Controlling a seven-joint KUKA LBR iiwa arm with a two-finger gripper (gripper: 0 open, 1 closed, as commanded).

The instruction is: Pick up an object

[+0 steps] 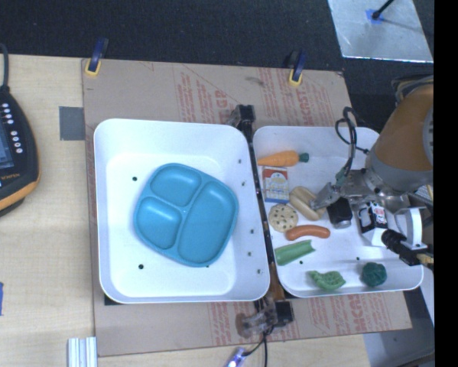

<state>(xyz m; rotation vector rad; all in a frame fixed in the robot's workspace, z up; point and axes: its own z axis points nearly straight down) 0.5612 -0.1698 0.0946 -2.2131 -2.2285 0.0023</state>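
A: The fingers (329, 202) — can you read them?

B: Barely. The gripper sits low over the middle of the right bin (397, 283), dark parts tangled with cables, and I cannot tell whether it is released or clenched. Nothing shows between them.

A: Then what is nearest to pick?

B: The bread roll (303, 202), I'd judge. It lies just beside the gripper, on the side toward the left bin (106, 205), with its long axis slanting from that bin's divider edge toward the right bin's front edge. The sausage (307, 232) lies just frontward of it, long axis running roughly across the bin.

A: And the rest?

B: Along the divider edge: a carrot (278, 159) near the back, a small carton (275, 184), a cookie (283, 218), a green pod (293, 251). By the front edge sit a leafy green piece (325, 280) and a dark green ball (374, 274). A blue divided plate (186, 214) occupies the left bin.

A: So the move?

B: Probably a short shift toward the divider, turning across the roll's axis.
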